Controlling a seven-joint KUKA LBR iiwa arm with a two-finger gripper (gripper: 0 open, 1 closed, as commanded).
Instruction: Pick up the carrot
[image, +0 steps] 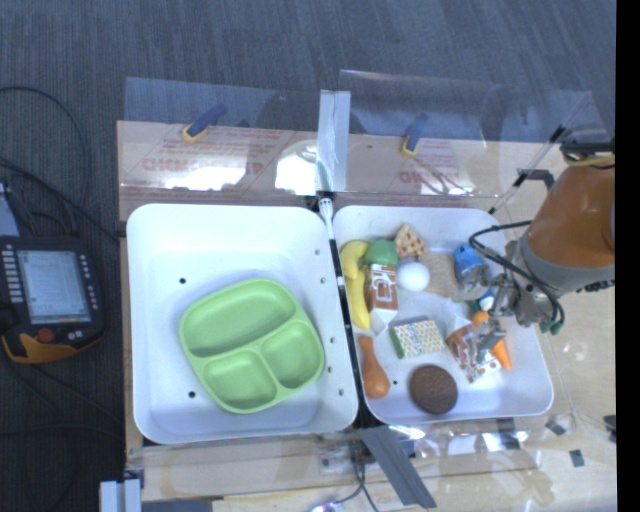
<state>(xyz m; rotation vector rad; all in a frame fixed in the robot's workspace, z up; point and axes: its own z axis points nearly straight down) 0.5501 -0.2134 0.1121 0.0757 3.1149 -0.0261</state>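
Observation:
The carrot (501, 354) is a small orange piece near the right wall of the right bin (540, 400), and only part of it shows beside the gripper. My gripper (480, 347) hangs low over that spot, reaching in from the right under the grey and orange arm (570, 230). The gripper's tip sits just left of the carrot, touching or nearly touching it. Cables and the wrist hide how the carrot lies under the tip.
The right bin also holds a banana (354, 280), a white ball (414, 276), a blue item (467, 262), a brown round cookie (434, 388), a brownish-orange elongated toy (373, 370) and a checked block (417, 337). A green divided plate (252, 345) lies in the left bin (160, 250).

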